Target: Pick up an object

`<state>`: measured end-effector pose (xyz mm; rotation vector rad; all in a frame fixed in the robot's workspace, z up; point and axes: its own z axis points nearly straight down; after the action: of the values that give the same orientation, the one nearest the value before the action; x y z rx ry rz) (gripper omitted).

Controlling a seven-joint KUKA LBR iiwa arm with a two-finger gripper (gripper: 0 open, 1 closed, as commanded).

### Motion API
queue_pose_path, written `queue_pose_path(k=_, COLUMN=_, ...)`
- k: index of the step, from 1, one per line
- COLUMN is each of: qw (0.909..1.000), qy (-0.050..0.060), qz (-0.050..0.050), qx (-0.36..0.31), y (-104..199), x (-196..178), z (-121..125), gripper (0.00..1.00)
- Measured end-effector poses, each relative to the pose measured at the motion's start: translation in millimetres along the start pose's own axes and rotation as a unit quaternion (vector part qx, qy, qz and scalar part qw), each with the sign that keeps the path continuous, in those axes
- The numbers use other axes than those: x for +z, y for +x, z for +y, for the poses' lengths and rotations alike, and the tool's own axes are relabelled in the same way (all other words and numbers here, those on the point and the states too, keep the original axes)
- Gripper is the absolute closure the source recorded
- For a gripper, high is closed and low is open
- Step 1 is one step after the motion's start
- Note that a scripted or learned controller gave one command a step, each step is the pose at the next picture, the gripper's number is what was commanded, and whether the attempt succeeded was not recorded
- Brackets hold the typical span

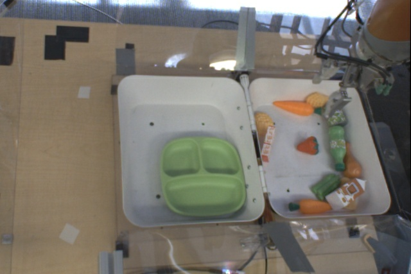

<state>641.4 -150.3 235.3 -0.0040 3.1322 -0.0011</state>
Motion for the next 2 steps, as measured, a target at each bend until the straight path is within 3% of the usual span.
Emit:
queue_pose_path(k=1, qw=1.0, qy=0.001, qz=-0.002, qx=0.009, y=6, x=143, z=-24, gripper=0.0)
queue_pose_path(k=2, qw=0.9999, qy=-0.001, qz=-0.002, qx=0.013, y=-11, x=147, z=33, gripper=0.0)
